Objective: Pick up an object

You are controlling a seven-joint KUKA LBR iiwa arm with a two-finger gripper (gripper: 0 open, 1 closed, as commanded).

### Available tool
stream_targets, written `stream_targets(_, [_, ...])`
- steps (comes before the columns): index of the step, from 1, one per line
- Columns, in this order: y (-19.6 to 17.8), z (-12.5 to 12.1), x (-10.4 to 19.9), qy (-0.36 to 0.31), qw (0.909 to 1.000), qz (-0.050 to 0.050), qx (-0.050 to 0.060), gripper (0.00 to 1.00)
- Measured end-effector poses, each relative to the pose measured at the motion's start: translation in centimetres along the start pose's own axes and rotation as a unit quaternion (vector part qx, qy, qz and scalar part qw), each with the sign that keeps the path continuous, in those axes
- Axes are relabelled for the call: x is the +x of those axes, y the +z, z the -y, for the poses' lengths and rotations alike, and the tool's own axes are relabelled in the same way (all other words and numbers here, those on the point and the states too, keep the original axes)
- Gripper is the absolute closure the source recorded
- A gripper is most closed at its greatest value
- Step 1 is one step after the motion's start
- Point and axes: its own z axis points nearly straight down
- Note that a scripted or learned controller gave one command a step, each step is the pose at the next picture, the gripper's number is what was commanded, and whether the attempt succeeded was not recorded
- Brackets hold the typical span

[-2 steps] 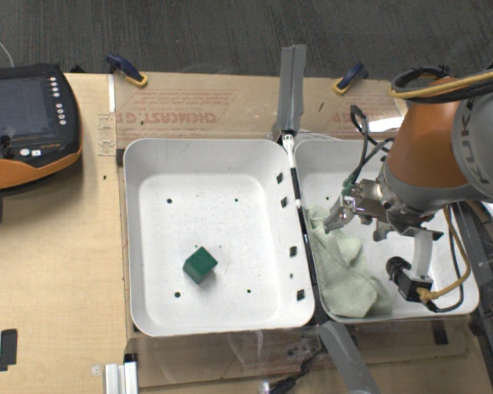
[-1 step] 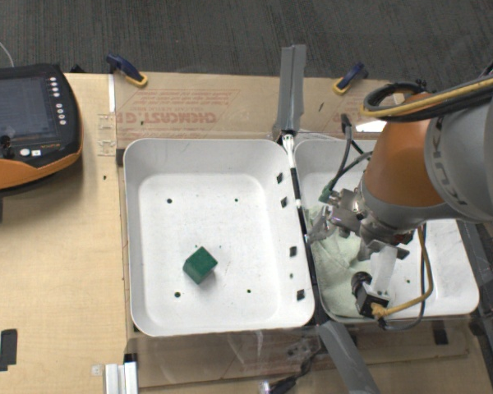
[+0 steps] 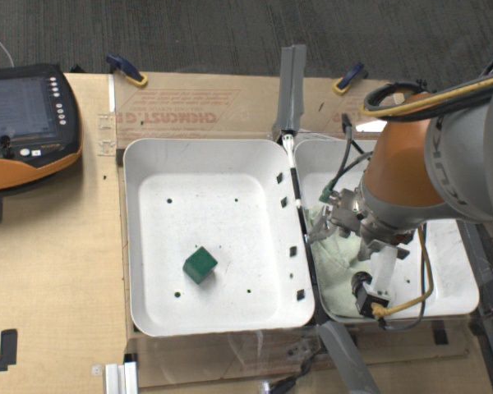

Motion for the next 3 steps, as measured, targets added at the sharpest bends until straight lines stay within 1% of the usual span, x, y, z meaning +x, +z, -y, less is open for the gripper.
stream_targets(1, [0.0,0.0,0.0,0.000,1.0000,0.000,0.000,0.00])
stream_targets(2, [0.0,3.1,6.4,-0.038,0.9993,0.000,-0.001,0.00])
stream_targets(3, [4.8,5.4,11.9,-0.158,0.9874,0.001,0.000,0.00])
